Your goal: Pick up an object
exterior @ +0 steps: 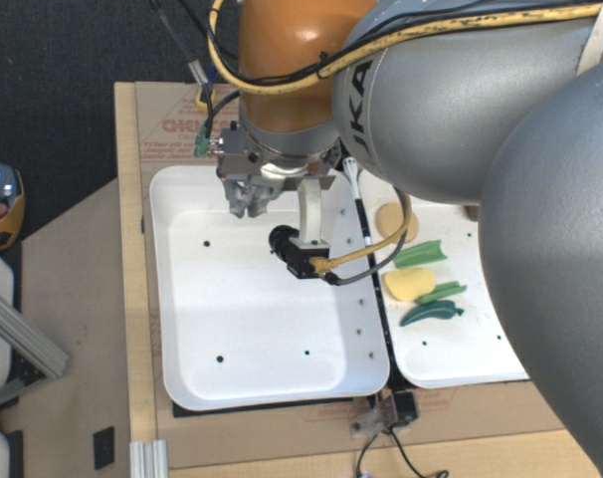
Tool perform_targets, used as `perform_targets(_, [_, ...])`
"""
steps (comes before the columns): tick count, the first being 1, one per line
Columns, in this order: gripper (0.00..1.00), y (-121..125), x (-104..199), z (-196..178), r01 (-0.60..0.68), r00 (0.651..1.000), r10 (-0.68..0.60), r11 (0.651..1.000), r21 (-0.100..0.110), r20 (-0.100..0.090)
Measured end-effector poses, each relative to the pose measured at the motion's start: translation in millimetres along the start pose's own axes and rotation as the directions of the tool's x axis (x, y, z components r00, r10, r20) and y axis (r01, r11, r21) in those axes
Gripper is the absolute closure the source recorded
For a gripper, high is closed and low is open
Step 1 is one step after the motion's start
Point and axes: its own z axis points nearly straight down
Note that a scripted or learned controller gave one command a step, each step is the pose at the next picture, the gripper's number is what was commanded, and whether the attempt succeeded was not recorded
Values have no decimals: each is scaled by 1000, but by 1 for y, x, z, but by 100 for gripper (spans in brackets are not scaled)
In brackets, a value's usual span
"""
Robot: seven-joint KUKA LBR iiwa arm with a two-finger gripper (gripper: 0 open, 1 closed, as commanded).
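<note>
My gripper hangs over the far part of the left white bin, below the orange band of the wrist. The objects lie in the right bin: a tan round piece at the far side, a light green pepper, a yellow lump, a small green piece and a dark green pepper. They sit well to the right of the gripper, across the divide between the bins. The big grey arm covers the right part of that bin.
Both bins rest on a cardboard sheet on the bench. A yellow cable loops down from the wrist over the bins' shared edge. Dark floor and some equipment lie to the left.
</note>
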Motion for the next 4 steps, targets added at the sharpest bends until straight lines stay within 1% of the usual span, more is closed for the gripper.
perform_targets(1, [100,0,0,-126,2,1000,-3,1000,-30,-11])
perform_targets(2, [100,55,-1,-256,1,1000,-2,999,-37,-10])
perform_targets(3, [100,44,0,-64,0,1000,0,1000,1,0])
perform_targets(4, [100,24,-19,5,-1,1000,1,1000,-7,-3])
